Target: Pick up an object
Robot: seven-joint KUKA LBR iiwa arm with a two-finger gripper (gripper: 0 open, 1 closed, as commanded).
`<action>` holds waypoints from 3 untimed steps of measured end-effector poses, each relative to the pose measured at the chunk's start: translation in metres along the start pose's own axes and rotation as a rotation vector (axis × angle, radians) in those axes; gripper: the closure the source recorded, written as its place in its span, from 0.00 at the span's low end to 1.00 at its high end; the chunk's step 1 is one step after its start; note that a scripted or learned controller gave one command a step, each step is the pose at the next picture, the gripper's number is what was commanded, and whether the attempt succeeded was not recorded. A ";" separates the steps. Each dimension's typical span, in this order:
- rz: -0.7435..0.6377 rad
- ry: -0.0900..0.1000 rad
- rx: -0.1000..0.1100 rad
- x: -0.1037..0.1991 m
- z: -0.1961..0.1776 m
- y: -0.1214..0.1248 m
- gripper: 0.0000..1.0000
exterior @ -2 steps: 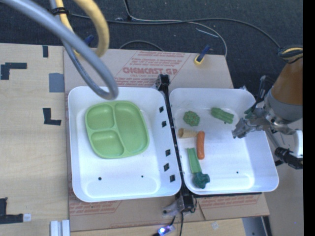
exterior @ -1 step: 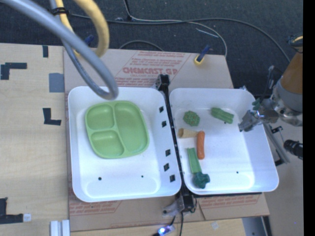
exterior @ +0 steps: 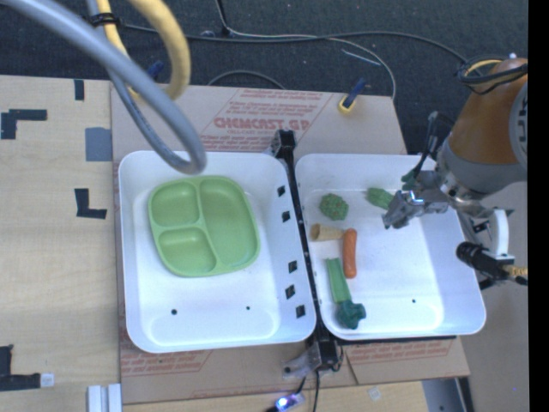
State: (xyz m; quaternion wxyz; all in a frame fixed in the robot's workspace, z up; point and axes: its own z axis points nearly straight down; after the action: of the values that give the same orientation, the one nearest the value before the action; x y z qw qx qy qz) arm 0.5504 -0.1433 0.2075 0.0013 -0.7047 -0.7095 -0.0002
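The arm [exterior: 489,136] reaches in from the right, and its gripper [exterior: 401,209] hangs low over the upper part of the right bin [exterior: 429,312]. How far its jaws stand apart cannot be told at this size, nor can anything be seen between them. Just left of the gripper, touching or nearly so, lies a small green piece [exterior: 378,197].

Further left in that bin rests a broccoli floret [exterior: 334,205], with a short tan piece [exterior: 326,232] just below it. An orange carrot [exterior: 350,253] lies lengthwise near the bin's middle. Beside it, toward the dividing edge, a long green vegetable [exterior: 339,286] runs down to a dark green leafy end [exterior: 351,314] near the lower rim.

The left bin [exterior: 206,329] holds a light green tray [exterior: 203,225] with three compartments, lying flat in its upper half. Both bins sit on cardboard [exterior: 257,114] on the bench [exterior: 51,256].
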 end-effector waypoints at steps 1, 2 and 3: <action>0.000 0.000 -0.001 0.053 -0.009 0.002 1.00; 0.000 -0.001 0.000 0.103 -0.001 0.019 1.00; 0.001 -0.001 -0.001 0.147 -0.010 0.031 1.00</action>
State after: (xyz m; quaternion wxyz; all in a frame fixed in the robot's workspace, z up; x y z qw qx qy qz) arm 0.5799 0.0038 0.2175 0.0007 -0.7049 -0.7093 -0.0003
